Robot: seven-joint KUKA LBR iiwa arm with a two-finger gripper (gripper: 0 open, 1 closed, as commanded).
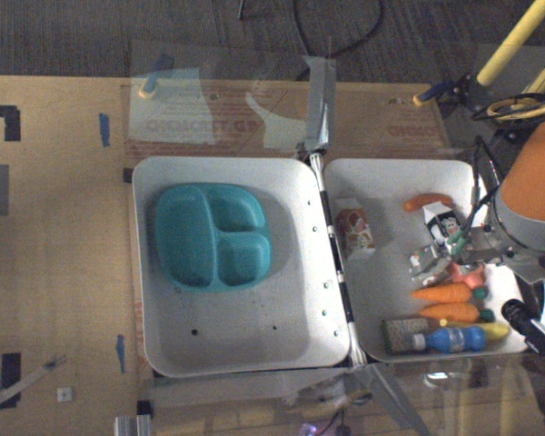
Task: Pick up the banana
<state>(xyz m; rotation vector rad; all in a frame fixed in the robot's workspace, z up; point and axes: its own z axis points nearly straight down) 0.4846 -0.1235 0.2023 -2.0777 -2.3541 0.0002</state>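
The banana shows as a small yellow end at the front right of the right bin, tucked behind a blue bottle and below two orange carrots. Most of it is hidden by them. My gripper hangs low over the middle of the right bin, just above the upper carrot and up and left of the banana. Nothing is visibly held in it.
The right bin also holds an orange sausage, a brown packet by the left wall and a dark box at the front. A teal divided plate lies in the left bin.
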